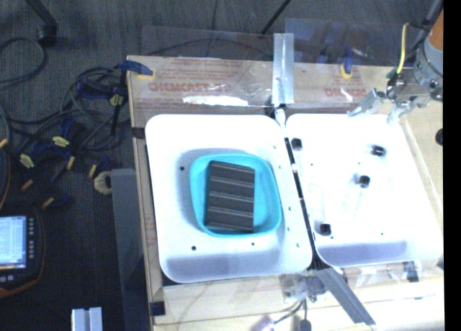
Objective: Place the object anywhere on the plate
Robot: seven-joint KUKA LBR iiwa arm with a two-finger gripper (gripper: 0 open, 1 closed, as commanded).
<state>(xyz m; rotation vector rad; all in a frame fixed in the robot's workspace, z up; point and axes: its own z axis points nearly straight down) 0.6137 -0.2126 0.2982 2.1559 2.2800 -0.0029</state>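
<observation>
Dark ribbed block (pixel 230 196) lies on the blue plate (pixel 270 200) in the left bin (pixel 162 178). Above the right bin's (pixel 410 207) far edge, the gripper (pixel 382 104) hangs with fingers spread, holding nothing.

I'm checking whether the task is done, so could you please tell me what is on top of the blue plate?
A dark ribbed block lies flat on the blue plate in the left bin. The plate's middle is covered by it.

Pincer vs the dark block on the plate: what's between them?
In the camera view, the pincer sits at the right bin's far edge. Between it and the dark ridged block on the blue plate lie that bin's white floor and the divider between bins.
</observation>
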